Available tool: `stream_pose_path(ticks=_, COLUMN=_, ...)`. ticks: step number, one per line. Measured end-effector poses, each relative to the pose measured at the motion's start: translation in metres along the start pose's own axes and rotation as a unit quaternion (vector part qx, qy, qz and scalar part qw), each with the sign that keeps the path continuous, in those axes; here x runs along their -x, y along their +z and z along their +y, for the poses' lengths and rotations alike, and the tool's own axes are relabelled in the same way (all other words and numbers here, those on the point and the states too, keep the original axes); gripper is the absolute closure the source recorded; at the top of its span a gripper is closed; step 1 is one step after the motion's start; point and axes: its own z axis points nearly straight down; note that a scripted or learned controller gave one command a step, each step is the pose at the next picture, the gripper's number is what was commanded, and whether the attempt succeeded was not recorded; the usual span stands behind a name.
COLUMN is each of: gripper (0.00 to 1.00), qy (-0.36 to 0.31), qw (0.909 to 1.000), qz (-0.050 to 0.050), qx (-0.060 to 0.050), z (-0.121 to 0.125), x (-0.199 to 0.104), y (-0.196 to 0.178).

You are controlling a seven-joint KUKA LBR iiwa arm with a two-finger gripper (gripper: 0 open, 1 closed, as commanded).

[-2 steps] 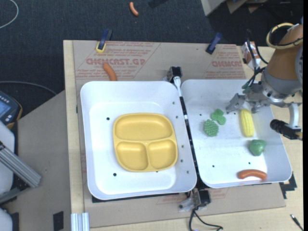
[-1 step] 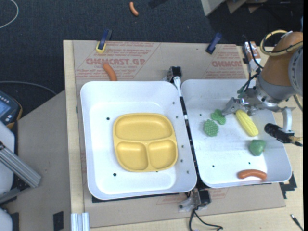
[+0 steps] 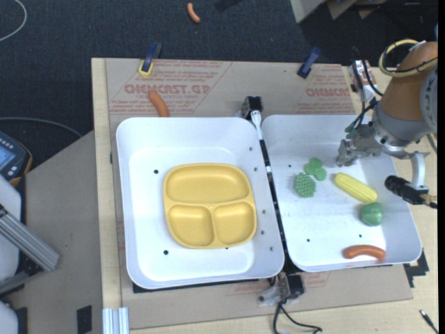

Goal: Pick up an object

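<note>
The right bin (image 3: 334, 134) holds a yellow corn cob (image 3: 355, 186), two green broccoli-like pieces (image 3: 304, 184) (image 3: 316, 168), a green round fruit (image 3: 371, 213) and an orange-red sausage (image 3: 363, 252). My gripper (image 3: 345, 154) hangs over the bin's upper right part, just above and left of the corn cob. Nothing shows between its fingers. The arm reaches in from the right.
In the left bin (image 3: 139, 186) lies a yellow three-compartment tray (image 3: 208, 204). An orange carrot-like piece (image 3: 159, 104) lies on the board behind the left bin. Clamps (image 3: 148, 60) (image 3: 309, 62) hold the board's far edge. Another small orange piece (image 3: 193, 12) lies on the dark floor.
</note>
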Motion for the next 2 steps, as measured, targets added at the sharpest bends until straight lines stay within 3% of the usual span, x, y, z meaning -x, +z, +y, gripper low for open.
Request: stream_pose_path(ticks=2, gripper=1.0, qy=0.0, qw=1.0, qz=-0.001, qx=0.001, z=0.003, x=0.002, y=-0.087)
